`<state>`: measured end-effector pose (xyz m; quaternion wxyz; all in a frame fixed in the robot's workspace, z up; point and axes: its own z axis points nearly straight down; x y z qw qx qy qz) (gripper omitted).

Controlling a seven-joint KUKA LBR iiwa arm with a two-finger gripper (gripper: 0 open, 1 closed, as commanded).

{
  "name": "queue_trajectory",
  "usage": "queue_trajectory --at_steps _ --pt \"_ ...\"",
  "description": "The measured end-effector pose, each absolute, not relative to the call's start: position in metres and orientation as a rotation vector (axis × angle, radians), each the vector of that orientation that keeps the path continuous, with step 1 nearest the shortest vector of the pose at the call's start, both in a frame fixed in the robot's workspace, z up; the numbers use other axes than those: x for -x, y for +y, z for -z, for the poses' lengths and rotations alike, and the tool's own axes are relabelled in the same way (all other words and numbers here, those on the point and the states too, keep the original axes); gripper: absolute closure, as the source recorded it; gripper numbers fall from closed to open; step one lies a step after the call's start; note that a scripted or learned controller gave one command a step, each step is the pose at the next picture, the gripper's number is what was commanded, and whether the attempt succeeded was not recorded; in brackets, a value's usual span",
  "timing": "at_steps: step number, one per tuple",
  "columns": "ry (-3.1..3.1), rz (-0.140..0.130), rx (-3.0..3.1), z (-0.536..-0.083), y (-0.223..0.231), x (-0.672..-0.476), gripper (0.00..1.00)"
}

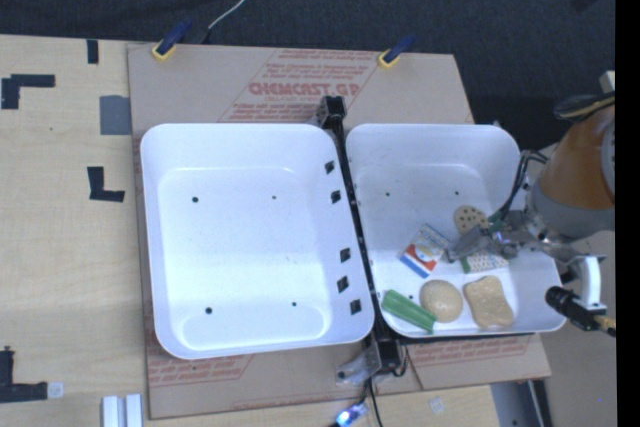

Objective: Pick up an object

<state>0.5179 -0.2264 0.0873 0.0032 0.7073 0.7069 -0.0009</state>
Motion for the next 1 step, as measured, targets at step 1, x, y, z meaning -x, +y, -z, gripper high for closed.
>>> queue_trajectory --at_steps 1 --pt "2.217 0.0 -2.217 -0.088 -0.2255 -0.542 0.0"
